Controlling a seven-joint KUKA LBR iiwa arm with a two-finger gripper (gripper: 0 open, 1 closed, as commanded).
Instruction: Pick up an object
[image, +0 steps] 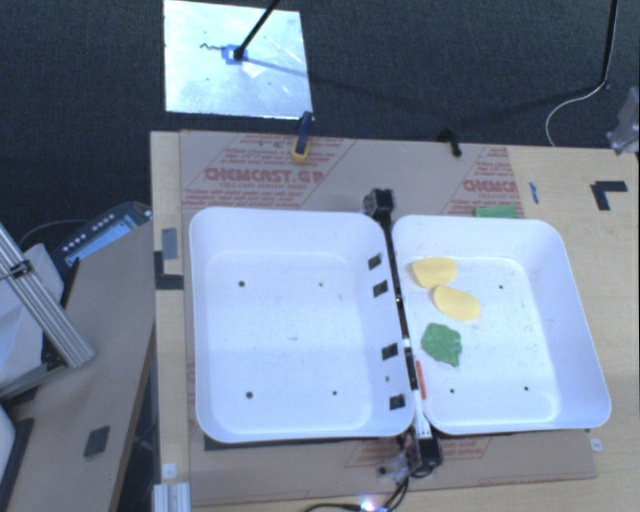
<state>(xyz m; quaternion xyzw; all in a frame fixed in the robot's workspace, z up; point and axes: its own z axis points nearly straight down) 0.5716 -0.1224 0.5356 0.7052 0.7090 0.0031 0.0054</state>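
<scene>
Three small things lie in the right bin (575, 300), all in its left half near the divide between the bins. Two are yellow, flat and rounded: the upper yellow piece (434, 271) sits closest to the bin's back-left corner, and the lower yellow piece (457, 303) lies just beside it, toward the front and slightly right, the two nearly touching. A green piece (442, 343), crumpled and irregular, rests just in front of them, apart from both. The left bin (215, 330) stands alongside, its rim meeting the right bin's rim along a line of dark clips (380, 289). Both bins sit on a brown board (250, 170) printed with red lettering. Behind the board, a shiny metal plate (200, 70) lies on dark carpet. The state of the jaws cannot be told.
</scene>
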